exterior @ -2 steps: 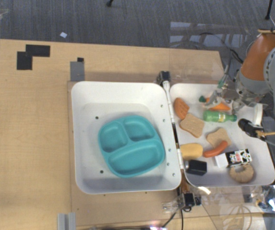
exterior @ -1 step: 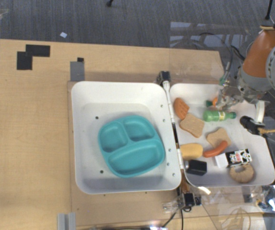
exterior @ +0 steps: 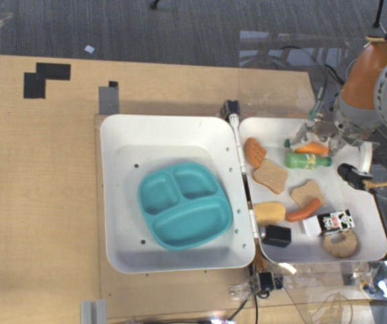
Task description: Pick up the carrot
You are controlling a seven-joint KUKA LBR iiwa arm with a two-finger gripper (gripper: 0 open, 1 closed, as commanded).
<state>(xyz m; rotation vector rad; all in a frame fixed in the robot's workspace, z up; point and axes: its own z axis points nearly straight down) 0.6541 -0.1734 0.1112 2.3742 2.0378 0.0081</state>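
Bench (exterior: 44, 201) is plain wood with two white bins on it side by side. The left bin (exterior: 119, 181) holds a teal tray (exterior: 184, 206) with three compartments, sitting a bit toward its right half. The arm (exterior: 375, 79) comes in from the right, orange band up top, and its gripper (exterior: 325, 137) is down over the far edge of the right bin (exterior: 375, 238). The carrot (exterior: 312, 150) is right there under it, a small orange piece lying across the top of a green bottle (exterior: 308, 160), and honestly I can't tell if the gripper has it pinched or is just touching it, too much metal clutter in the way. Rest of that bin is a toy food pile: a reddish sausage (exterior: 253, 152) near the left wall, a slice of bread (exterior: 271, 176) just below it, another bread slice (exterior: 306, 193) to the right, a yellow block (exterior: 269, 212) with an orange hotdog (exterior: 303, 212) beside it, a black box (exterior: 277, 235) at the near left corner, a little cow-print carton (exterior: 335, 221), and a tan cookie (exterior: 340, 244) touching the carton's near side.
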